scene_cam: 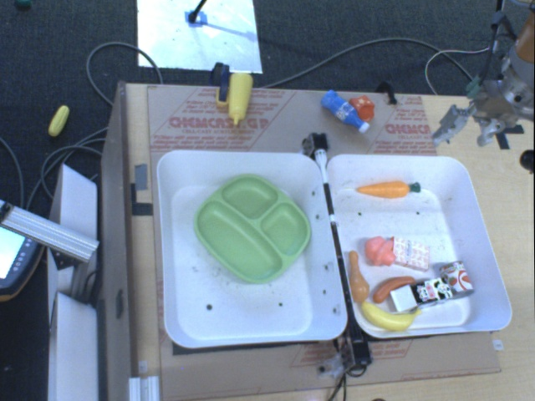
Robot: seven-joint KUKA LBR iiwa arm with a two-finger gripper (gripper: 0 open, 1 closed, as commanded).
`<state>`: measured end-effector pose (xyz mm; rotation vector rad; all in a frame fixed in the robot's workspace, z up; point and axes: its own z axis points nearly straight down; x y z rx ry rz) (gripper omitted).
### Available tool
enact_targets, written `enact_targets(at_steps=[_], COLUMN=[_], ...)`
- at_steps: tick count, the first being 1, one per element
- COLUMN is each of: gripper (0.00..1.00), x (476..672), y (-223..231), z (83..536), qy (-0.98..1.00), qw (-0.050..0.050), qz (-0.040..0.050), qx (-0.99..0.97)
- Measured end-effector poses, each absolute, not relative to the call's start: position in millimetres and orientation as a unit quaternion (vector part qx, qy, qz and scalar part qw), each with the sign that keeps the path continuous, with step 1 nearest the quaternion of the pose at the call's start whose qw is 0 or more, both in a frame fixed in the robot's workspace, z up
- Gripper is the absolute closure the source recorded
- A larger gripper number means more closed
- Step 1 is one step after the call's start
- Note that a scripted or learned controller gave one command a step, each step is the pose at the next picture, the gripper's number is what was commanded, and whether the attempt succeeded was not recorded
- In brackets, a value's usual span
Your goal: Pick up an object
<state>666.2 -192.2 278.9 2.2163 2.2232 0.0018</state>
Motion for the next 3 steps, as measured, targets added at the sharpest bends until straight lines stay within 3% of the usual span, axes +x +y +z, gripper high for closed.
enact_targets(at_steps=[1,2,3], gripper=[0.0,0.0,0.0], x=[668.4,622.6,592.5], y=[-114.3,-128.0,-89.2], z=[156.7,183.6,124.8], qy=[0.709,0.708,0.708], qw=[-0.001,0.001,0.0], qz=[0.0002,0.0007,0.0], qx=[0.705,0.706,0.706])
